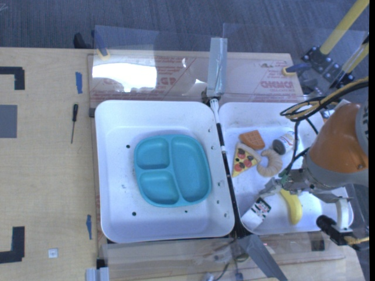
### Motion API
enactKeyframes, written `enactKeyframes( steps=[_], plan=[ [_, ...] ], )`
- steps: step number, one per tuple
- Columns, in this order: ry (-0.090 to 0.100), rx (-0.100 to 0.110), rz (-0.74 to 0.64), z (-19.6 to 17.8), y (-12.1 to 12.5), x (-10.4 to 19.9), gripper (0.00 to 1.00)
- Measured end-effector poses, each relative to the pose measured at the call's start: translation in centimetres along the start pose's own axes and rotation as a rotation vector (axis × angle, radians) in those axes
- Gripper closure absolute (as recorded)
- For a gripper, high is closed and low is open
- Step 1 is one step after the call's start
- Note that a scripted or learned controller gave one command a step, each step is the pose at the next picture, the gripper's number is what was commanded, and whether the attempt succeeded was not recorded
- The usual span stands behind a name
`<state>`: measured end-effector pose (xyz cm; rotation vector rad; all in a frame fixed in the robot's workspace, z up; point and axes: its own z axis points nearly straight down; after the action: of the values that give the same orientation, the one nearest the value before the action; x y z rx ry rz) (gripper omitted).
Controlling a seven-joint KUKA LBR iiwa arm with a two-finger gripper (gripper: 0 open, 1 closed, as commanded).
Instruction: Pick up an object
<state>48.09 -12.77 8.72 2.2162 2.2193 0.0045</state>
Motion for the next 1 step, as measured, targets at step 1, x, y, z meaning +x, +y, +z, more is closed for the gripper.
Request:
enactKeyframes(
  steps=[1],
  plan=[
    [-0.001,-0.006,0.002,-1.13,0.20,-0.05,1.00]
  ],
)
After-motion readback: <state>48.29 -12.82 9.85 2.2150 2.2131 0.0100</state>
